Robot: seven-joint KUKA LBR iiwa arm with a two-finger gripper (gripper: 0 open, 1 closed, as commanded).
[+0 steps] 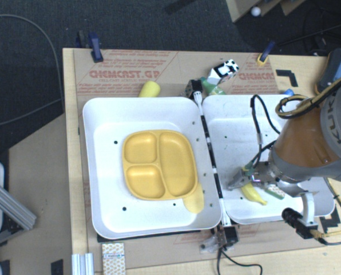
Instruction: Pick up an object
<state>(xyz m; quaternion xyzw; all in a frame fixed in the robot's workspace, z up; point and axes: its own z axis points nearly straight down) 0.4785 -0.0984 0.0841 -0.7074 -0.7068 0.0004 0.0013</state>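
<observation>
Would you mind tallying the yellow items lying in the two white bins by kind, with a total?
Divided yellow plate, left bin: 1
Small yellow piece at that plate's lower right corner: 1
Yellow banana-shaped object, right bin, at the gripper: 1
Total: 3

**Around the left bin**

The left bin (96, 153) holds a yellow divided plate (159, 165) at its middle. Just beyond the bin's far rim lies a small yellow object (150, 89) on the bench board (73, 96); a blue clamp (95, 47) grips the board's far-left corner.
</observation>
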